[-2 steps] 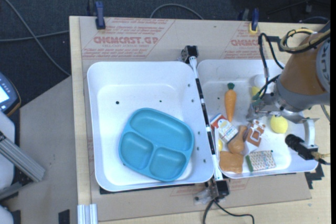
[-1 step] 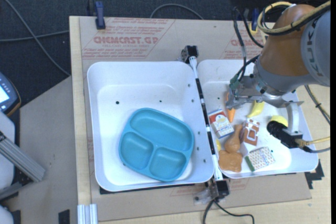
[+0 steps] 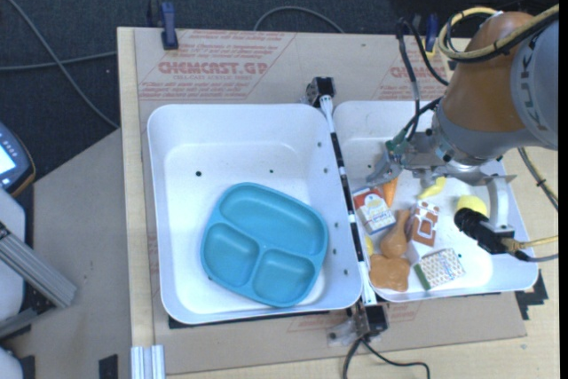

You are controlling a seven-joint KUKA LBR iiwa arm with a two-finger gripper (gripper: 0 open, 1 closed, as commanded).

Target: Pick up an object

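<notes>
Reaching down into the right bin (image 3: 506,275) from the far side, the arm has its hand (image 3: 397,162) low over the pile of small things, so this looks like the approach before any grasp. Whether the hand is spread or pressed together I cannot tell from this angle; nothing visibly sits in it. Just below the hand lie an orange carrot-like piece (image 3: 390,191) and a small printed carton (image 3: 374,211), with a brown food toy (image 3: 390,255) beyond and a yellow piece (image 3: 432,188) off to its side. The blue divided plate (image 3: 264,243) sits well apart in the left bin (image 3: 177,191). Next, I'd judge, it must settle squarely over one item and close on it.
</notes>
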